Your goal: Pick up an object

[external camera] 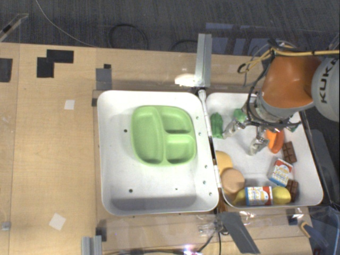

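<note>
**Orange carrot beside the spread fingers**

Nearest you, at six o'clock in the right bin [313, 195], lies a yellow-capped bottle [263, 195]. Farther up, your gripper [245, 135] hangs with fingers apart, clamping nothing; the orange carrot [274, 140] sits just at its three o'clock, a green object [217, 125] at nine.

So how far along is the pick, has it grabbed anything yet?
Done: the arm has reached over the right bin. In hand: the gripper hangs spread above bare floor between the green item and the orange carrot, nothing between its fingers. Left: closing on an object and lifting it.
</note>
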`<state>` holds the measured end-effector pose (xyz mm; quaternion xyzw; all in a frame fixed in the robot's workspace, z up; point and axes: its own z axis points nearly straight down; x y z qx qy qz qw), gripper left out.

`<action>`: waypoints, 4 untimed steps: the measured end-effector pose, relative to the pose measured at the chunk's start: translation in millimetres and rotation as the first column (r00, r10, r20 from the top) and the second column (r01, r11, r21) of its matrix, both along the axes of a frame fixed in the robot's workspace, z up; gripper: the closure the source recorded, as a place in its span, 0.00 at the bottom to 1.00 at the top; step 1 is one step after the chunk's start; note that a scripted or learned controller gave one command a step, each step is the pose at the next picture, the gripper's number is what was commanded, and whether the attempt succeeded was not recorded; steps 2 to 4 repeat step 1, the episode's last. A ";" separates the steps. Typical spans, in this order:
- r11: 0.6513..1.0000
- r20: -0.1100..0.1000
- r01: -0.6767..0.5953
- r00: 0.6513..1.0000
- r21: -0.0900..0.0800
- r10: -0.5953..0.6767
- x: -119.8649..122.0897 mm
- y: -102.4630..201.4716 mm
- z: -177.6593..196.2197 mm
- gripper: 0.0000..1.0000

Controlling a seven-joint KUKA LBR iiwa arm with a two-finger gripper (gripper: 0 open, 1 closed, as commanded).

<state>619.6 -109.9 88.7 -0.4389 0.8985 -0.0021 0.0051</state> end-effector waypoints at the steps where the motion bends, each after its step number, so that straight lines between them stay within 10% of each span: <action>1: 1.000 0.003 0.007 1.000 -0.002 -0.007 11.4 -42.6 36.9 0.00; 4: 1.000 0.003 0.007 1.000 -0.002 -0.007 11.4 -42.6 36.9 0.00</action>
